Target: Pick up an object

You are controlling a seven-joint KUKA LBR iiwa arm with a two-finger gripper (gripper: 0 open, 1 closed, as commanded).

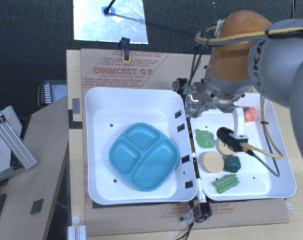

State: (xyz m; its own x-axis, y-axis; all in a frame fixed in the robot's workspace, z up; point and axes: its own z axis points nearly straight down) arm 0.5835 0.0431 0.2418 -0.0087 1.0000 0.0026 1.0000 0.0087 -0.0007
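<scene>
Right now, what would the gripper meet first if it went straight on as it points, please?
Probably the bare floor of the right bin near its far left corner. The gripper points down, and the green piece seems just off that line, but depth is unclear.

**A robotics lab bench**

A grey and orange robot arm (271, 59) reaches from the right over two white bins (131, 91) on a bench (73, 74) covered with printed cardboard (156, 66). An aluminium rail (11, 139) juts in at the left, dark carpet (31, 24) beyond.

Tan bench (48, 134), cardboard sheet (141, 70) on it, 2 white bins (126, 109) atop
</scene>
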